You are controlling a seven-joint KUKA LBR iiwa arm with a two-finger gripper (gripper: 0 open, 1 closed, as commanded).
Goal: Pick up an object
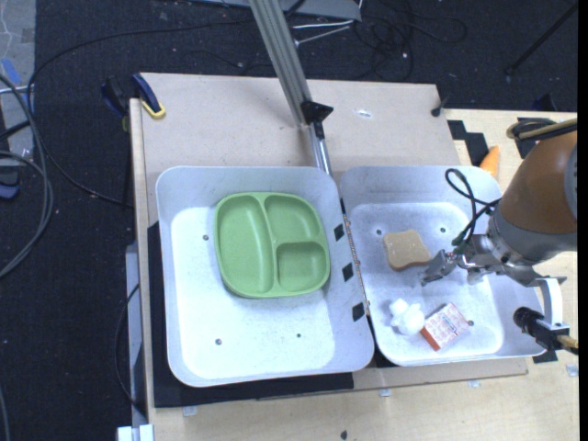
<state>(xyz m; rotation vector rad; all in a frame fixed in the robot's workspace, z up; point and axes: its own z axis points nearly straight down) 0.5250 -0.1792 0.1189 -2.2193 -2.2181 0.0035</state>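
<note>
arm (542, 200) cut off at right edge, pincer (439, 266) finger spread too small to tell

even overhead light, soft, slightly grainy

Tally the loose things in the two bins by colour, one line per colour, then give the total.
Green: 1, the divided plate in the left bin.
Tan: 1, the sponge-like block in the right bin.
White: 1, the small lumpy object.
Red and white: 1, the small packet.
Total: 4.
</note>
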